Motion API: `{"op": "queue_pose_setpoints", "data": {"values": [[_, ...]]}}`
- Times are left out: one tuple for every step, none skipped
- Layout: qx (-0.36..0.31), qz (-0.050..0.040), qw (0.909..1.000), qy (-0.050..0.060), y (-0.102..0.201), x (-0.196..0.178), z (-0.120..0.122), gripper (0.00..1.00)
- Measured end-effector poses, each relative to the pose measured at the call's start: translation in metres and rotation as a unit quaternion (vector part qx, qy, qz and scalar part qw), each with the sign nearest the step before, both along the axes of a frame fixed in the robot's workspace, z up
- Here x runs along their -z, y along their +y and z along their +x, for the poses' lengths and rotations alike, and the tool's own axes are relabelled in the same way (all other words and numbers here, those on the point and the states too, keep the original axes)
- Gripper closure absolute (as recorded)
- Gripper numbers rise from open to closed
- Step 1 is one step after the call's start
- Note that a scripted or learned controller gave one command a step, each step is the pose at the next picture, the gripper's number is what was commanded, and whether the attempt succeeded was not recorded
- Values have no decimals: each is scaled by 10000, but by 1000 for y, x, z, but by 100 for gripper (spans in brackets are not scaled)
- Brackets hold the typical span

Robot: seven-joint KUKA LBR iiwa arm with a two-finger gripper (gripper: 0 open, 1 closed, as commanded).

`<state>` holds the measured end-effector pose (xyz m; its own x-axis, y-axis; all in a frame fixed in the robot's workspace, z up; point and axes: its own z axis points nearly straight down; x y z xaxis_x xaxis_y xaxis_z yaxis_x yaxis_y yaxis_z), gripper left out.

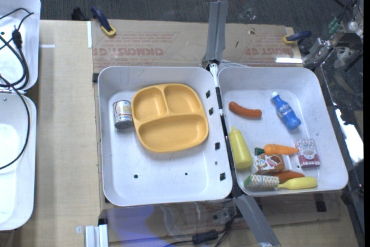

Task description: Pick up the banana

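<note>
**Banana at right bin's near edge, part covered**

Banana lies along the near wall of the right bin, its left end hidden under a small packet. Carrot and carton sit just behind it. Hand: cannot tell its state; dark clutter at the right edge is unreadable. Left bin holds a yellow plate and a can.

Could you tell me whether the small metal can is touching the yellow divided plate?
Touching: the camera view shows the small metal can pressed against the yellow divided plate's left rim.
</note>
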<state>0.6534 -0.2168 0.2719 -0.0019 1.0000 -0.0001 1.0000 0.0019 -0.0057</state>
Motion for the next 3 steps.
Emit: {"op": "queue_pose_setpoints", "data": {"values": [[-847, 9, 9964, 5, 47, 114, -59, 0], [50, 3, 10000, 9, 119, 159, -124, 0], [-49, 0, 10000, 4, 157, 84, -175, 0]]}}
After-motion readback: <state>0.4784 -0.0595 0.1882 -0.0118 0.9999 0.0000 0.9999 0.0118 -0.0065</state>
